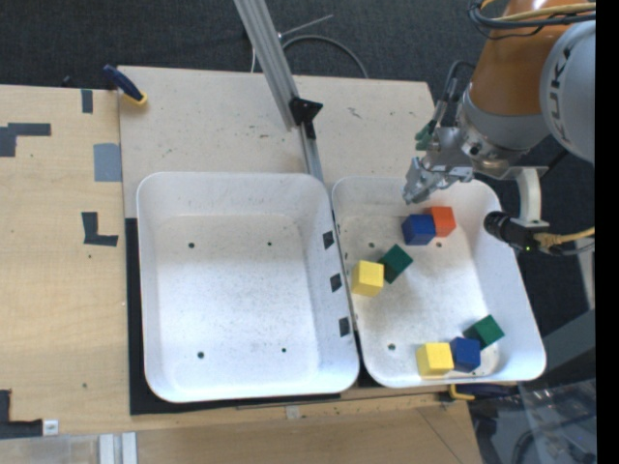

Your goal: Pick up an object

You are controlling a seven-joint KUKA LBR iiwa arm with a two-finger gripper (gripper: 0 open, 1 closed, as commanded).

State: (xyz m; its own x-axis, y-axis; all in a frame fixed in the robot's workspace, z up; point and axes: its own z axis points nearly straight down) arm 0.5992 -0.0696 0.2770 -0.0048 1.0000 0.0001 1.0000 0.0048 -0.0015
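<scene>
Fingers (418,189) of the gripper: poised at the upper end of the right bin (503,288), just above the blue block (418,228); whether they are spread or closed cannot be told, and nothing is seen between them. Right bin contents: blue block touching an orange block (444,220) near the top; green block (396,261) beside a yellow block (369,277) mid-bin; yellow block (435,358), blue block (466,353) and green block (486,331) clustered at the lower right corner. Left bin (232,288): alongside on the tabletop (58,211).
</scene>
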